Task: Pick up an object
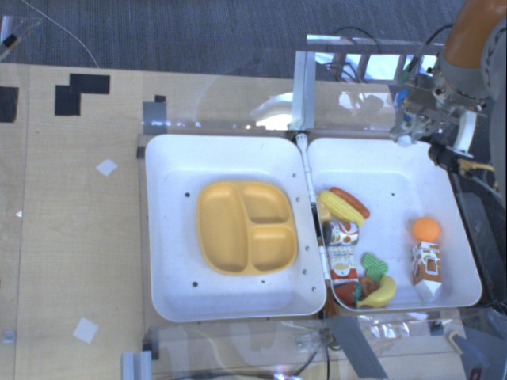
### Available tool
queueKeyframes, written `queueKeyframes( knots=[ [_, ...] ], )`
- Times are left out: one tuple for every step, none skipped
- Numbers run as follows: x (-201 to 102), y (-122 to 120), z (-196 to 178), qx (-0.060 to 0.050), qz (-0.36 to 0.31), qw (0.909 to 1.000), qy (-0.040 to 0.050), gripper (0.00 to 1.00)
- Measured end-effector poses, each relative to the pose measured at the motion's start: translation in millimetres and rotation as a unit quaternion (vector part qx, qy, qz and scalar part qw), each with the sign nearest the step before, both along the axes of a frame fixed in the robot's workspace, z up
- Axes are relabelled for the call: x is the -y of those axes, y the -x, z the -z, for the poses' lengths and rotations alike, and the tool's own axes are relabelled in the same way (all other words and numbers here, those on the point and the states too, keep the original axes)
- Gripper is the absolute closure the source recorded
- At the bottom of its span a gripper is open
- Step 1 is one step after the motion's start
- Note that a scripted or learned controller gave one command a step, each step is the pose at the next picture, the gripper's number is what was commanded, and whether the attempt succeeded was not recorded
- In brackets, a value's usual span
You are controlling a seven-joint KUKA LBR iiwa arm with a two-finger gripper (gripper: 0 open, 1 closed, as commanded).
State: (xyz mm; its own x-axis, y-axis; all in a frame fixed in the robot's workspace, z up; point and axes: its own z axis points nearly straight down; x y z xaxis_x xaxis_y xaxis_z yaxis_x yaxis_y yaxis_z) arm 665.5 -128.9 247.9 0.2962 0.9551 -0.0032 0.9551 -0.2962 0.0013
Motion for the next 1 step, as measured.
queueKeyframes(
  knots=[
    [-4.4,-1.6,-2.6,0.003,-0.003,1.0000,-0.0010,0.00]
  ],
)
